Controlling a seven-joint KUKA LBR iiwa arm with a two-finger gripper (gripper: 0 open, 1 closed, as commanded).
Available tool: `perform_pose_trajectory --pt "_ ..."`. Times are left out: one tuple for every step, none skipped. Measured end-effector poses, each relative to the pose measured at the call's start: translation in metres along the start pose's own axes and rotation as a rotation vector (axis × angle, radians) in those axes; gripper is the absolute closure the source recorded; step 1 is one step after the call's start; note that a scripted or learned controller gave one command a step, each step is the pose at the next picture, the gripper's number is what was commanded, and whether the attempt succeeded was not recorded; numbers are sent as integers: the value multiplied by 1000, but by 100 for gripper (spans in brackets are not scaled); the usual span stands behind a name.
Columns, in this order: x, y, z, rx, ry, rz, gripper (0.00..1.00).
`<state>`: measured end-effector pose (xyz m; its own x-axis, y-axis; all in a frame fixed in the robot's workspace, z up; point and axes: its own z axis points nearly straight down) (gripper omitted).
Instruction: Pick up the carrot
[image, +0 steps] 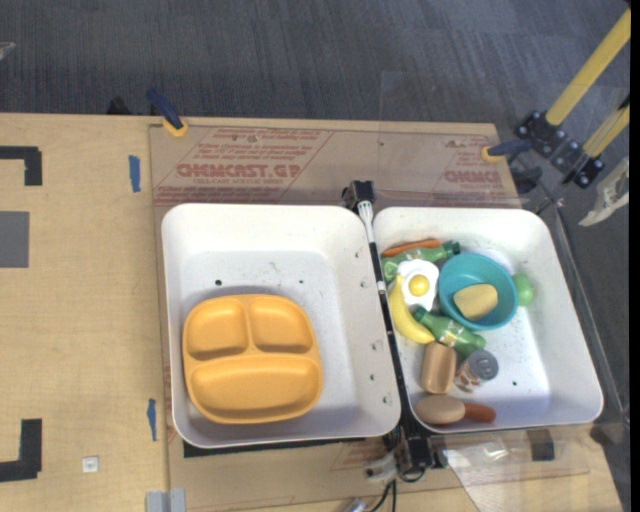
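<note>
Cardboard-topped table (80, 300) carries two white bins side by side. Left bin (200, 235) holds a yellow divided tray (252, 357), lying flat. Right bin (560, 350) is cluttered along its left side: carrot (412, 245) lies near the bin's far-left corner, just above a fried egg (417, 283). Banana (402, 313) curves down beside the egg, teal bowl (478, 290) with a yellowish lump in it sits to the right. Below them a tan cylinder (437, 367), a small can (481, 367), a brown bun (440, 409). Gripper state: cannot tell.
</note>
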<state>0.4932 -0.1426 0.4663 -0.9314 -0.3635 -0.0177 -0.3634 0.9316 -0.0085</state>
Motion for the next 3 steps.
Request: perform_pose_trajectory --pt "-3 -1 -14 7 -12 0 100" --pt "-3 -1 -13 6 -11 0 0" --pt "-5 -1 -26 13 -23 0 100"
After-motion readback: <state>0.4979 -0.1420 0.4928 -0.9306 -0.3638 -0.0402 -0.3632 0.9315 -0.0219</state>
